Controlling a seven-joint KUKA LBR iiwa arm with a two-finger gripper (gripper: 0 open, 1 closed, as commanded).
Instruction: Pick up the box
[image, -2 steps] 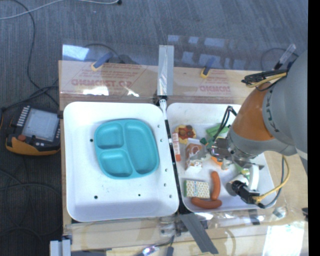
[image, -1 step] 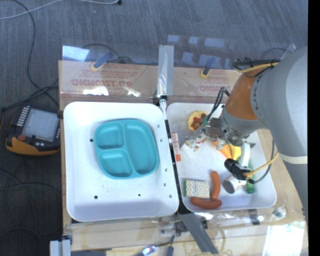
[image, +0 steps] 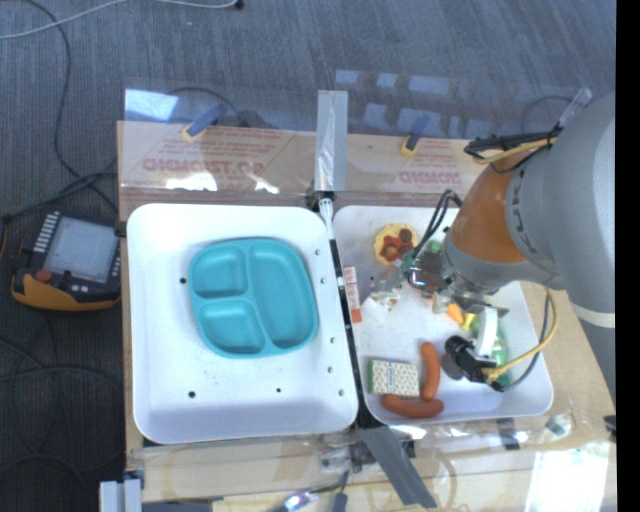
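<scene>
Camera view looked down on two white bins sitting side by side on the worktop (image: 250, 150). The left bin (image: 160, 330) carried a teal divided plate (image: 252, 297), lying flat near its middle.

The box (image: 393, 377), small with a pale chequered face, lay flat in the right bin (image: 530, 398), near the front wall and close to the rim shared with the left bin. Just beside it, on the side toward the arm, a reddish sausage (image: 430, 367) lay roughly upright in the view. A second sausage (image: 412, 405) lay crosswise by the bin's front wall, just in front of the box.

At the far end of the right bin sat a round yellow and red toy food (image: 394, 243). A small orange piece (image: 455, 314) lay near the middle of that bin.

The arm (image: 560, 200) reached in from the right, its orange band (image: 485, 215) over the far part of the right bin. The hand (image: 432, 278) hung over that bin's middle, between the toy food and the orange piece and well apart from the box. Whether it was apart or together could not be told.

On the floor left of the worktop lay a teach pendant (image: 65, 260).
</scene>
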